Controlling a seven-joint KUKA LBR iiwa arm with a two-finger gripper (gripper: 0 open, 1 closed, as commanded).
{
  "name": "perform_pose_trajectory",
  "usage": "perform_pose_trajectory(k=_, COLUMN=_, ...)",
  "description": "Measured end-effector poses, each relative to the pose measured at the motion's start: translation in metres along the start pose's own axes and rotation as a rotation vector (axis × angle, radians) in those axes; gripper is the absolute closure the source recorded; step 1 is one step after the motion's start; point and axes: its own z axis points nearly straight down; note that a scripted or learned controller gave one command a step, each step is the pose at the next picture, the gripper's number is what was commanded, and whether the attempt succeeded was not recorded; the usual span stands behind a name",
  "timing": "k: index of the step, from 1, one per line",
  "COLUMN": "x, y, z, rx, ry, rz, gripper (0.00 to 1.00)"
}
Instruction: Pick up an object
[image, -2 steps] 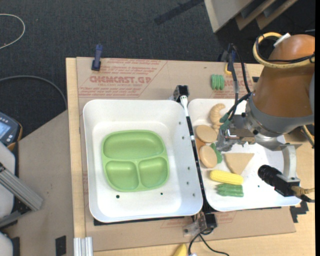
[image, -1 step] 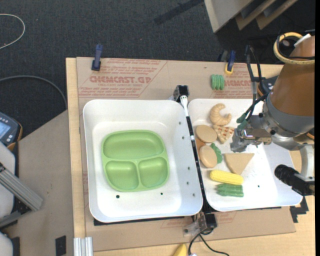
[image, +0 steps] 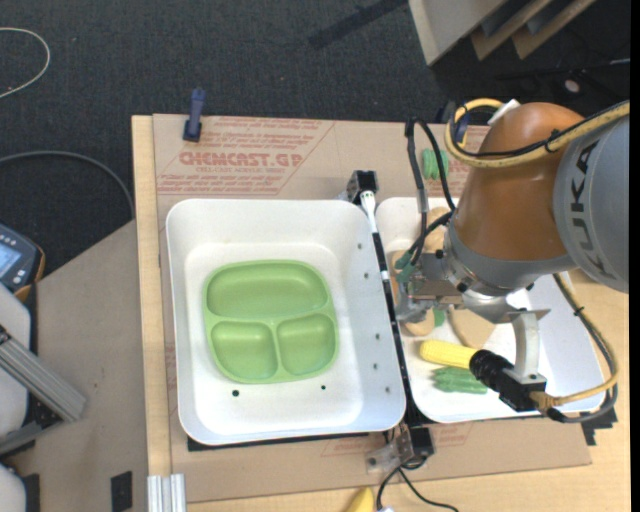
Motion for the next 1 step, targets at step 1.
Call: perform_pose_trajectory(k=1, x=0.0735, y=0.0020, z=-0.1444, rx=-0.024, ry=0.004, rz=-0.003, gripper=1.00)
